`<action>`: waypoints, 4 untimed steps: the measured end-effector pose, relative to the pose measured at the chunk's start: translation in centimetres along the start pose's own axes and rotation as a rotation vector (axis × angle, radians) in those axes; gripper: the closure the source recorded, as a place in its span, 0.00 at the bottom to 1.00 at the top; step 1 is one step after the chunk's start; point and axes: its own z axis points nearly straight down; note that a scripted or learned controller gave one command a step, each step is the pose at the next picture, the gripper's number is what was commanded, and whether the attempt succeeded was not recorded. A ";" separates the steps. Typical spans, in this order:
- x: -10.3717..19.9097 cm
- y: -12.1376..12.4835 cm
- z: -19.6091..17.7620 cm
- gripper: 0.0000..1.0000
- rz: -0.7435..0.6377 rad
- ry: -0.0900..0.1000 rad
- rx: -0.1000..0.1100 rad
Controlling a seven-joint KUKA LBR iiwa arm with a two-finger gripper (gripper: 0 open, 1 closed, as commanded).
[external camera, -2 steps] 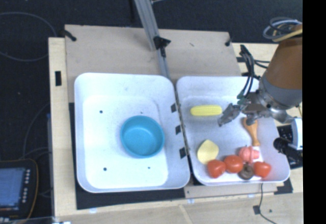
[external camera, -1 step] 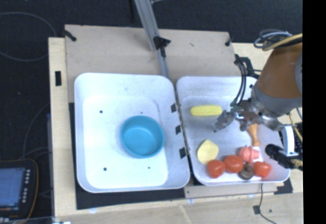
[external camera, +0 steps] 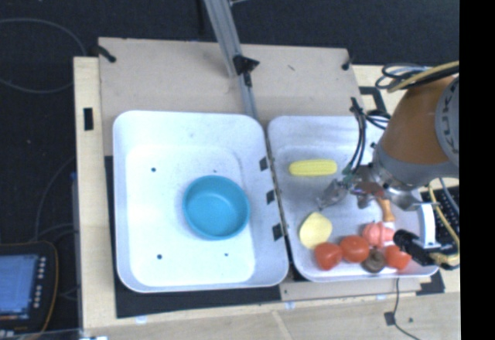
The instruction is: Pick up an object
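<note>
Crowding the near edge of the right bin [external camera: 309,130], at about six o'clock from the end effector [external camera: 334,193], the small objects are lying in a row: a yellow lemon-like piece [external camera: 315,229], a red tomato-like piece [external camera: 328,255], a second red one [external camera: 355,247], a pink item [external camera: 377,232], a small dark brown one [external camera: 375,262] and another red bit [external camera: 397,257]. Hovering just above and beyond them, the end effector is reaching in from three o'clock, its tip pointing toward nine; I cannot tell how wide it is standing, and nothing is showing in its grip. The lemon-like piece is sitting nearest, just toward seven o'clock of the tip. Farther off, at about eleven o'clock from the tip, a corn cob [external camera: 313,168] is lying with its long axis running nine to three, well clear of the others, so it is looking like the easier target. In the left bin [external camera: 139,137], a blue bowl [external camera: 216,206] is resting well apart at nine o'clock. The desk [external camera: 178,68] is stretching beyond both bins.
</note>
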 end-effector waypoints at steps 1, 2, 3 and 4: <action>0.0 0.2 -1.5 1.00 0.007 0.002 -0.009; -0.4 0.9 -6.1 1.00 -0.004 0.001 -0.011; -0.4 1.0 -6.1 1.00 -0.002 0.001 -0.007; 4.0 0.3 -7.3 1.00 -0.010 0.005 -0.004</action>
